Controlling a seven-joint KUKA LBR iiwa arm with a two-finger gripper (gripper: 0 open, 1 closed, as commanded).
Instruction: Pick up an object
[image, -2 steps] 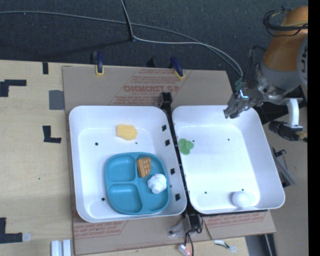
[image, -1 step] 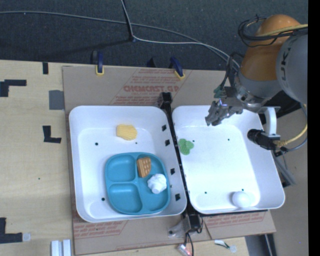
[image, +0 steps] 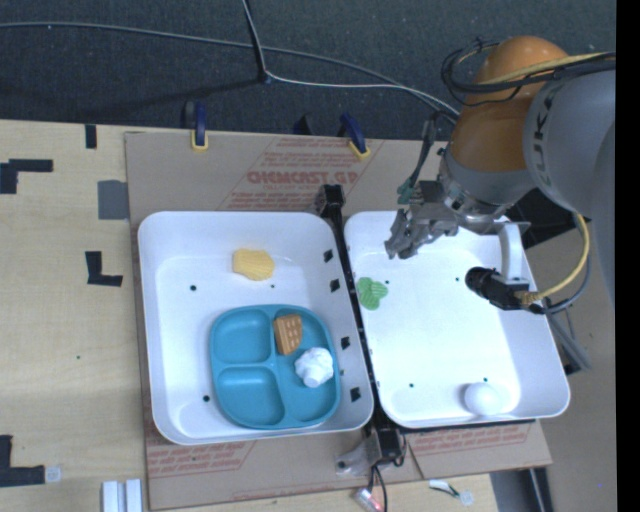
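Hovering over the upper left part of the right-hand bin (image: 520, 345): gripper (image: 403, 245), fingers pointing down toward the bin floor, nothing visible between them. Whether spread or pressed together, cannot tell from this slant.

Nearest candidate for picking: a small green object (image: 372, 293), lying just below and left of the fingertips in the frame, close against the bin's left wall. Also in this bin, a white ball (image: 484, 397) at the lower right, well apart from the gripper.

In the left-hand bin (image: 160, 300): a yellow lump (image: 254, 264) near the top, and a blue divided tray (image: 255, 395) carrying a brown waffle-like piece (image: 288, 333) and a white crumpled piece (image: 315, 367).

For a clean grasp, probably best to shift down-left in the frame until centred over the green object, open wide, then descend straight. Worth minding the wall just beside it: a finger landing on the rim would likely spoil the closure. Better to align the jaws parallel to that wall.
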